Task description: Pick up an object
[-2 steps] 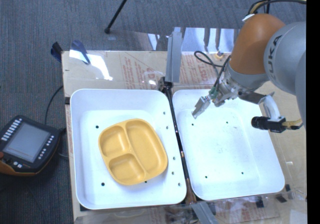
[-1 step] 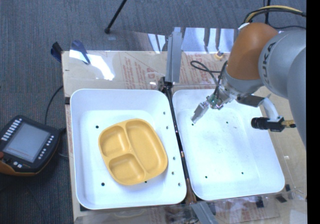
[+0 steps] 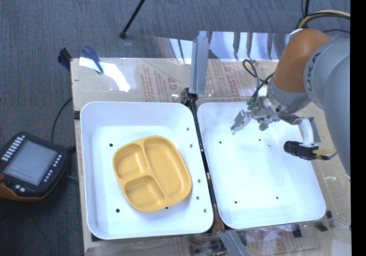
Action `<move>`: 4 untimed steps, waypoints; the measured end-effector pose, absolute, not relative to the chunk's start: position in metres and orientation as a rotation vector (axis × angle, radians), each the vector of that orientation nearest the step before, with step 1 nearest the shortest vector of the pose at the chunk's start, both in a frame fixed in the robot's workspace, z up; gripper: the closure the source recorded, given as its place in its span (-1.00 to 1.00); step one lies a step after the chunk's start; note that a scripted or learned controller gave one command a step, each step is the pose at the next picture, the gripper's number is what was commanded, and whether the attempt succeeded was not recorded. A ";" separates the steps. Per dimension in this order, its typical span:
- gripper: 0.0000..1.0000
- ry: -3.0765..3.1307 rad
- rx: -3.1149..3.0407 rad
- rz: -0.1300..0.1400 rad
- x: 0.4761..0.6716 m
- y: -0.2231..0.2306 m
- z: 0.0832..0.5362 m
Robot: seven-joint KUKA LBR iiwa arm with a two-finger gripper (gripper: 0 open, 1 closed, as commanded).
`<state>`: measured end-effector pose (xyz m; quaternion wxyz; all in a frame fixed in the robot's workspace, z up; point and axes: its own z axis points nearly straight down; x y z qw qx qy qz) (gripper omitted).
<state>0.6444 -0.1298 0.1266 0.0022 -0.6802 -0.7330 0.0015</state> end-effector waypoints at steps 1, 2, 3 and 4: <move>-1.00 -2.448 -1.967 -0.002 0.646 -0.050 0.186; -1.00 -2.290 -2.140 0.008 0.547 -0.055 0.197; -1.00 -2.132 -2.296 0.010 0.552 -0.064 0.182; -1.00 -2.058 -2.363 0.012 0.609 -0.118 0.154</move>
